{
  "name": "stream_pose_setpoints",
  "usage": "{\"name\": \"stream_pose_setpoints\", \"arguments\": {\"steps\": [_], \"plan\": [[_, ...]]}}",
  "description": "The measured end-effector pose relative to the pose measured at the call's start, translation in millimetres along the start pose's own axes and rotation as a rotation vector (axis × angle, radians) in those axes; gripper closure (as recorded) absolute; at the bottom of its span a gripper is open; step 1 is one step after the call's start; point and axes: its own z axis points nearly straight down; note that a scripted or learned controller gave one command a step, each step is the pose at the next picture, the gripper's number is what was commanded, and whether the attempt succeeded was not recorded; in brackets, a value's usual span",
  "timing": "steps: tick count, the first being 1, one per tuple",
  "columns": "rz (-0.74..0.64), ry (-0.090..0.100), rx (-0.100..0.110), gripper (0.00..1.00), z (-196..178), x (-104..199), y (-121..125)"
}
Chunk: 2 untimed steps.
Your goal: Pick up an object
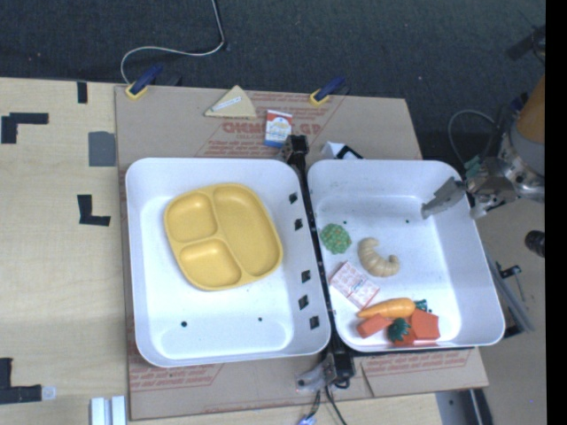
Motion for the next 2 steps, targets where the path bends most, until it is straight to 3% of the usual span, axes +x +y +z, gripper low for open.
{"name": "stream_pose_setpoints", "arguments": {"steps": [1,2], "plan": [[-0.002,0.002,0.002,0.0,73,76,-1],[0.0,0.0,-0.004,0.0,154,79,-5]]}}
